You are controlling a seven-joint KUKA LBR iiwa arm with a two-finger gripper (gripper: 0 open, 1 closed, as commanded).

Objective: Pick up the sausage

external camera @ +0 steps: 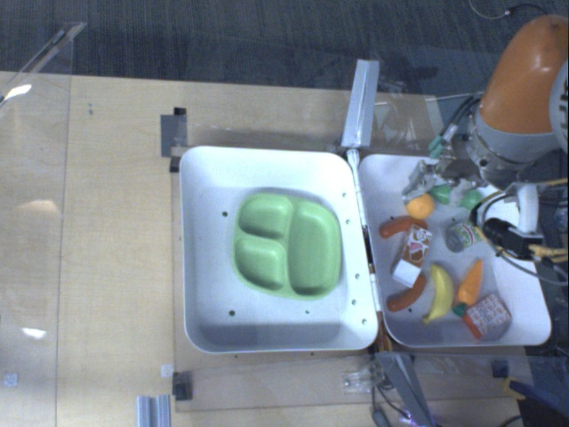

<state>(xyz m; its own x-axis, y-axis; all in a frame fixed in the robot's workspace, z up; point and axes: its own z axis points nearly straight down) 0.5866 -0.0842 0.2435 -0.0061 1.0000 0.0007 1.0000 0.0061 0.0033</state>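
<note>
Even overhead light — slightly soft focus

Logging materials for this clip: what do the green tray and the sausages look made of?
Green tray: looks like moulded plastic, matte, with rounded compartments and an even colour. Sausages: probably toy plastic or rubber, smooth reddish-brown with a slight sheen; too small to be sure.

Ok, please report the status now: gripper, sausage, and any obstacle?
Gripper at right bin's far end, low over small items. Two sausages: one beside the orange, one beside the banana. Both untouched.
</note>
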